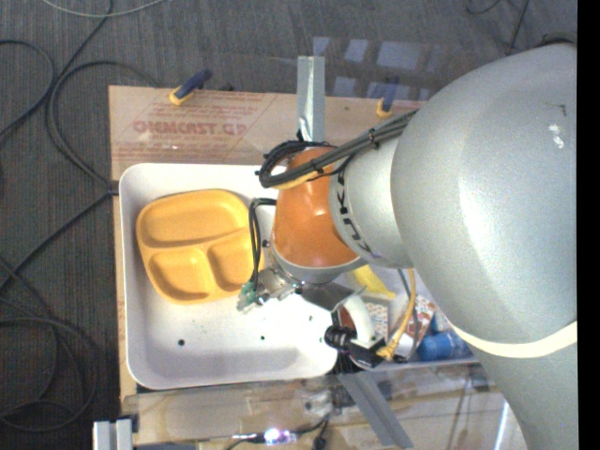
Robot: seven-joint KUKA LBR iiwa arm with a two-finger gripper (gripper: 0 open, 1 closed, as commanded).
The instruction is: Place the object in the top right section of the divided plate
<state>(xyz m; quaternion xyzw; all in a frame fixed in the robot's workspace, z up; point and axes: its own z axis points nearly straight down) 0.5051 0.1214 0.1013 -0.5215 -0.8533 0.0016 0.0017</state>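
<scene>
The left bin (pixel 141 345) has plenty of bare white floor along its front and lower left, open from above. The yellow divided plate (pixel 192 242) fills the upper left part of that bin, all three sections open to the air. The big grey arm (pixel 478 223) with its orange band (pixel 305 218) hangs over the gap between the bins and covers most of the right bin (pixel 412 350), so the plate's right edge is crowded. Black cables (pixel 281 162) loop off the wrist above the plate's far right corner. Packets and a blue object (pixel 439 347) clutter what shows of the right bin.
</scene>
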